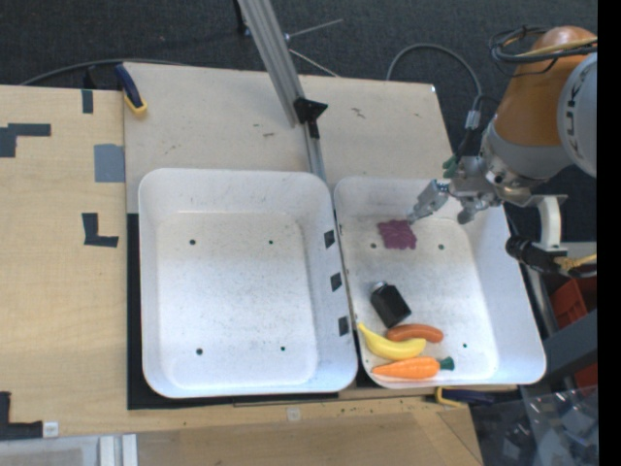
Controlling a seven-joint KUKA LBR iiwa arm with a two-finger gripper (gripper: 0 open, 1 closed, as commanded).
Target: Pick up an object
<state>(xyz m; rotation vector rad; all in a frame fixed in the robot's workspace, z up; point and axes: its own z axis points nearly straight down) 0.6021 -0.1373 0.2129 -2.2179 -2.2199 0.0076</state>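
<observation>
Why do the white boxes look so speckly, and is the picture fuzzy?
In the camera view, the two shallow white bins carry dark specks that look like marks on the plastic; lighting is even, with soft shadows only, like the one by the small black block. The picture is slightly soft throughout: the purple lump has fuzzy edges, and the two-finger gripper is blurry.
</observation>
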